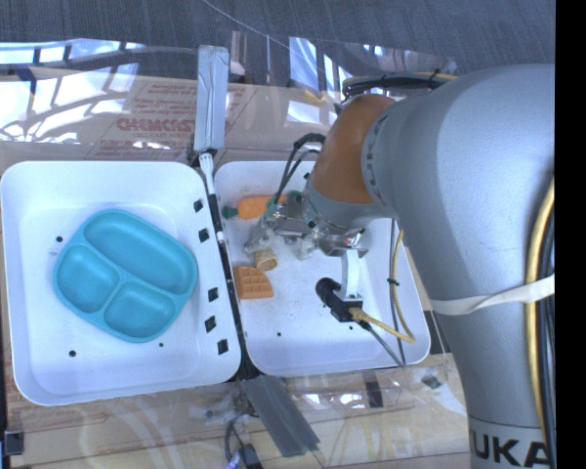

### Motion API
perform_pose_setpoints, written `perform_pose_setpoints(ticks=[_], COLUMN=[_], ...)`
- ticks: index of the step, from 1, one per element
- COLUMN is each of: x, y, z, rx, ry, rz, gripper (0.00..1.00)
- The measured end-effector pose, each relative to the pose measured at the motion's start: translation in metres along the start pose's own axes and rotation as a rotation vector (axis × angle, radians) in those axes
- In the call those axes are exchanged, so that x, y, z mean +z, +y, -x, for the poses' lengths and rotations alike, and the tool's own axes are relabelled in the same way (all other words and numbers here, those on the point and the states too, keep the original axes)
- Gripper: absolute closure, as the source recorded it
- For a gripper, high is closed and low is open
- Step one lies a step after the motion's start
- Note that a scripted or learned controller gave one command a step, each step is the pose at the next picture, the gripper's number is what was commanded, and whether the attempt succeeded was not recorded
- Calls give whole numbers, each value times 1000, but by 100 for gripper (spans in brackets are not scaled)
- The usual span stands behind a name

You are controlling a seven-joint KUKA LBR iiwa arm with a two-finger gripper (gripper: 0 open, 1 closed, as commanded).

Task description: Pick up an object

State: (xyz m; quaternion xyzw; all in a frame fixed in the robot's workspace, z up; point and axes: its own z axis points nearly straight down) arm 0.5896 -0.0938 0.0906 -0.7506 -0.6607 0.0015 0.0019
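In the right bin [303,352] lie an orange carrot-like piece [253,205] with a green end near the back left, a small tan piece [265,260] and a square waffle-like piece [254,283] close to the left wall. My gripper [277,223] is low in this bin's back left part, just right of the orange piece and above the tan piece. The wrist and its cables hide the gripper's tip, and I see nothing held in it.
The left bin [39,360] holds a blue divided plate [125,274]. A black connector with a yellow cable [338,299] hangs over the middle of the right bin. The grey arm [469,193] covers the right bin's right side.
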Motion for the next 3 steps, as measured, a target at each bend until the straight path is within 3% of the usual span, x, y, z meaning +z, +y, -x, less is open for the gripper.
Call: perform_pose_setpoints(ticks=[1, 2, 3], x=[-9, -102, -100], y=[0, 11, -12], z=[0, -31, -31], rx=[-3, 372, 0], ry=[1, 1, 0], rz=[-3, 4, -2], gripper=[100, 100, 100])
